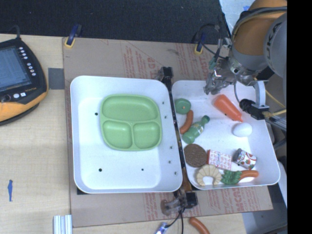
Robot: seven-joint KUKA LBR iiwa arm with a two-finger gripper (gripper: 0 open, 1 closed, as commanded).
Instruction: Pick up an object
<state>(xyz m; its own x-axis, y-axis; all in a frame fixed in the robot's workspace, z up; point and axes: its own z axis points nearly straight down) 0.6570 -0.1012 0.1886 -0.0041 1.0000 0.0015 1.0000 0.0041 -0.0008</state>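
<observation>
The gripper (pixel 214 86) hangs over the right bin's (pixel 271 152) far edge — nothing visibly held, its grip state I can't make out — while the carrot (pixel 227 107) lies just beside it, the egg (pixel 242 129) nearer.

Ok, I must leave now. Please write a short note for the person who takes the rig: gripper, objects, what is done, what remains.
Gripper: above the far edge of the right bin, nothing visibly held; fingers unclear.
Right bin holds the toy food: carrot, egg, green bottle, brown cookie and others.
Left bin holds a green divided plate.
Done: no object picked yet.
Left: descend, grasp one object, lift.
</observation>
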